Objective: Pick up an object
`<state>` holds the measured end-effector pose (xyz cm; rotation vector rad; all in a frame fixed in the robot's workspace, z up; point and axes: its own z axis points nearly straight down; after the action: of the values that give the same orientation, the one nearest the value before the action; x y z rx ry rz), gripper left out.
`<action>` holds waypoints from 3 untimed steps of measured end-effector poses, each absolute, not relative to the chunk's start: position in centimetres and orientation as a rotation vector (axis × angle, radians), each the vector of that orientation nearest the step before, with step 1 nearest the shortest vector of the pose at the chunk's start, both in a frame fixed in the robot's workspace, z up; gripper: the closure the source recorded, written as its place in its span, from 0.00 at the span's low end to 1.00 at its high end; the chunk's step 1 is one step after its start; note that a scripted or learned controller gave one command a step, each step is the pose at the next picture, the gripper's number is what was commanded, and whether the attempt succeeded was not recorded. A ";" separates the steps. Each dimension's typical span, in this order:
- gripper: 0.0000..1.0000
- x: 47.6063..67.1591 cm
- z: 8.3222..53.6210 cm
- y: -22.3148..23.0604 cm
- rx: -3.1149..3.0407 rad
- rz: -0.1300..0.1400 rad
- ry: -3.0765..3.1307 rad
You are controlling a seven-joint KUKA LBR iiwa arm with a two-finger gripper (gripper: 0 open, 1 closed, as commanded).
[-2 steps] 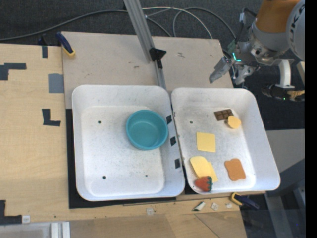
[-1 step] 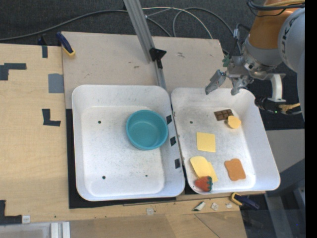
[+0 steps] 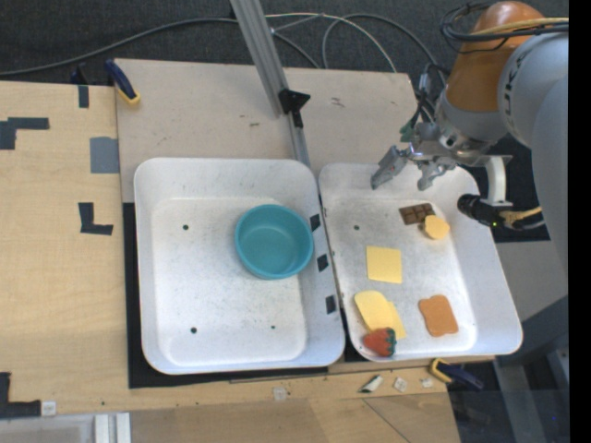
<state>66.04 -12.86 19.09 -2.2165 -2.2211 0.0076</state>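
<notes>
Two shallow white bins sit side by side on a wooden bench, seen from above at a slant. The left bin (image 3: pixel 166 247) holds a teal bowl (image 3: pixel 273 240), right of its centre. The right bin (image 3: pixel 489 293) holds several small food-like pieces: a brown block (image 3: pixel 416 214) touching a round yellow piece (image 3: pixel 436 228) near the upper middle; a yellow square (image 3: pixel 384 265) at the centre; a yellow slab (image 3: pixel 376 309) lower down with a red strawberry (image 3: pixel 379 342) at its bottom end; and an orange slab (image 3: pixel 438 316) at lower right. A grey pole (image 3: pixel 263 53) slants down from the top to the gap between the bins. The arm (image 3: pixel 508 72) enters at upper right. Its claw (image 3: pixel 406 175) hangs above the right bin's upper edge, fingers spread wide apart, holding nothing. It sits just above the brown block without touching it. Nothing lies between them.
</notes>
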 end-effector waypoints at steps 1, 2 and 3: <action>0.00 66.0 14.7 -12.9 -2.217 0.007 -2.221; 1.00 66.1 16.0 -12.8 -2.216 0.003 -2.226; 1.00 66.8 22.2 -12.6 -2.222 -0.006 -2.228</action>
<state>66.82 -12.62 22.25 -2.2222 -2.2279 -0.0057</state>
